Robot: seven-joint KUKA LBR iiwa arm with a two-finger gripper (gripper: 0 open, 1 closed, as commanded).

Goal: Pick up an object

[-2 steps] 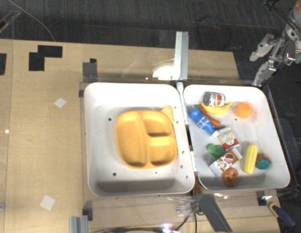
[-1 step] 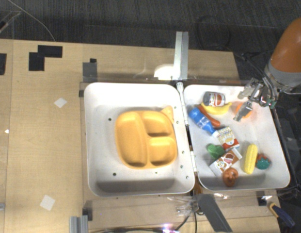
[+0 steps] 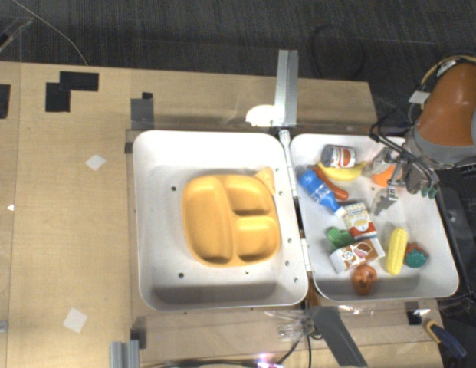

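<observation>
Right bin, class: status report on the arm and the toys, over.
Gripper low over right bin. Nothing seen held. Banana, corn nearby.

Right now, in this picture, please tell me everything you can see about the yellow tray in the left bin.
The yellow tray is a plate with compartments, and it looks like smooth, slightly glossy plastic. It has one long compartment on its left side and two smaller ones on its right, one above the other. Its corners are rounded. It lies flat, open side up, near the middle of the left bin, turned slightly against the bin's walls. It rests on the bin floor.
</observation>
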